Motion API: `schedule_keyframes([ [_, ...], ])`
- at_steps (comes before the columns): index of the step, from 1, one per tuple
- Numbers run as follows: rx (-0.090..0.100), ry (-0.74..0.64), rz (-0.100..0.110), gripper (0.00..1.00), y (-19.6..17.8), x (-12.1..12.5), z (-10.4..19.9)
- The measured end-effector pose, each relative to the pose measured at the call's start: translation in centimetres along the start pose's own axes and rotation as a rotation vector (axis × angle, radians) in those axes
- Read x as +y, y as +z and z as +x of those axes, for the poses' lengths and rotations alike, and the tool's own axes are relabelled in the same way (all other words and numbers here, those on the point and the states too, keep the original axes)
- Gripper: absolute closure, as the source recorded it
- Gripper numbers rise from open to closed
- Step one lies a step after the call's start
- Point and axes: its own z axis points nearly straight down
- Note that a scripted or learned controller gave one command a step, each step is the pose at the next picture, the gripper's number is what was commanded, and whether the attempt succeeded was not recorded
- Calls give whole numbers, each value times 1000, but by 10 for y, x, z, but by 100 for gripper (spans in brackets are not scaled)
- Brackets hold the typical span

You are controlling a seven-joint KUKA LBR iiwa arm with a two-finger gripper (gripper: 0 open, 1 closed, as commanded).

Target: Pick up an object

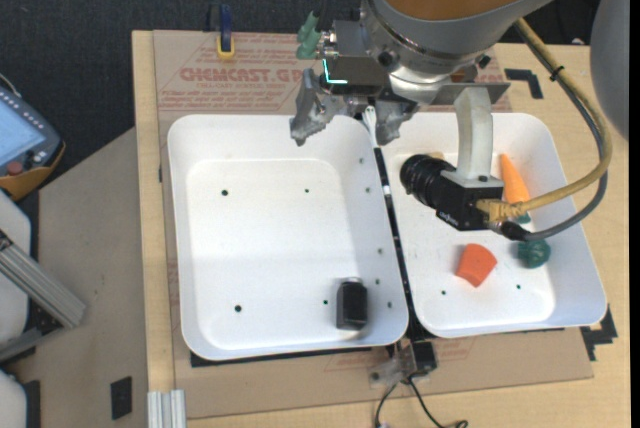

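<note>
Hovering end effector (348, 124) at bins' far divider | fingers spread, holding nothing | dark block (351, 304) well apart, near side

"CHEMCAST" in red on brown board (250, 73)

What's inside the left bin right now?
Inside the left bin, one small dark block sits near the front right corner. The tool hangs over its back right edge, covering that corner.
</note>
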Motion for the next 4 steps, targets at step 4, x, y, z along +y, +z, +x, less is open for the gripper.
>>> schedule_keyframes([
  [4,-5,5,12,100,186,-1,-1],
])
